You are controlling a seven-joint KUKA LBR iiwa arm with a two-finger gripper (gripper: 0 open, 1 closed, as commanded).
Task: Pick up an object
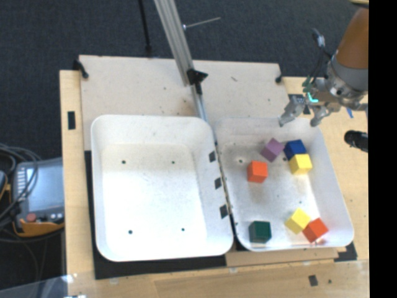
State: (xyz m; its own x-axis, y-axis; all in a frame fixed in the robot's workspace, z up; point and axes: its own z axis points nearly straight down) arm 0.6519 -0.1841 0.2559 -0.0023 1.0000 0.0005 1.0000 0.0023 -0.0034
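Dark carpet floor [74, 17]; wooden bench [71, 166] bearing two white bins [155, 185].

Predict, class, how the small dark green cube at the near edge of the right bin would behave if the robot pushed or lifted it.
The small dark green cube looks rigid, with flat faces, so it would probably slide, not roll. It sits close to the right white bin wall, which may crowd a grasp. It stands apart from the other blocks, so a push should disturb nothing else.
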